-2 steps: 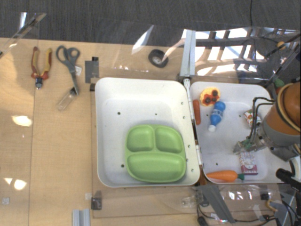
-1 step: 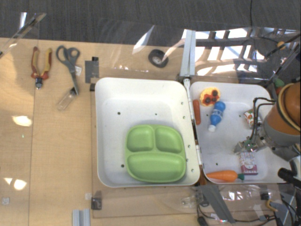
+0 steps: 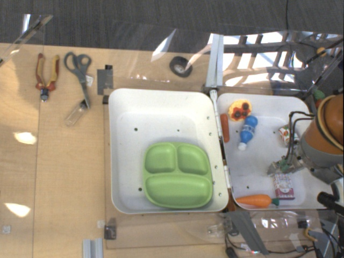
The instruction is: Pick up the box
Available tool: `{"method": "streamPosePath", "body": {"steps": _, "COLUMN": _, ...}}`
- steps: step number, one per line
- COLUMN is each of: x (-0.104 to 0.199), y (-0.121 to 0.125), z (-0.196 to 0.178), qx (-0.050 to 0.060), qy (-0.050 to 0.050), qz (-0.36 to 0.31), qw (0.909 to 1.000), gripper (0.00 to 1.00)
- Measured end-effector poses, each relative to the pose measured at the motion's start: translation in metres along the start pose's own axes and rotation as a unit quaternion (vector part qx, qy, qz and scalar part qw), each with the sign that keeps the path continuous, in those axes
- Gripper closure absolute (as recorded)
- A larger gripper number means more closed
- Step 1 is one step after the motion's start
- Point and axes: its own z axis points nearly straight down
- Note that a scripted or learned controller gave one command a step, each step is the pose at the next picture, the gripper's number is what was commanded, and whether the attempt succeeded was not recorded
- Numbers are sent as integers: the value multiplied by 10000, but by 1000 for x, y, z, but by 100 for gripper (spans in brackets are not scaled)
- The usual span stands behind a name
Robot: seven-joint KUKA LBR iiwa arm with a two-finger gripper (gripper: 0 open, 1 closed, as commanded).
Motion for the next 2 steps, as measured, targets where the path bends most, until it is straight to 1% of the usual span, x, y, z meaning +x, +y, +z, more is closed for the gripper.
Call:
{"method": "streamPosePath", "body": {"steps": 1, "x": -3, "y": -1, "z": 0, "qx": 0, "qy": 21, "qz": 219, "qw": 9998, "gripper": 0}}
{"method": "streamPosePath", "body": {"steps": 2, "x": 0, "y": 0, "z": 0, "qx": 1, "qy": -14, "qz": 312, "qw": 9995, "gripper": 0}}
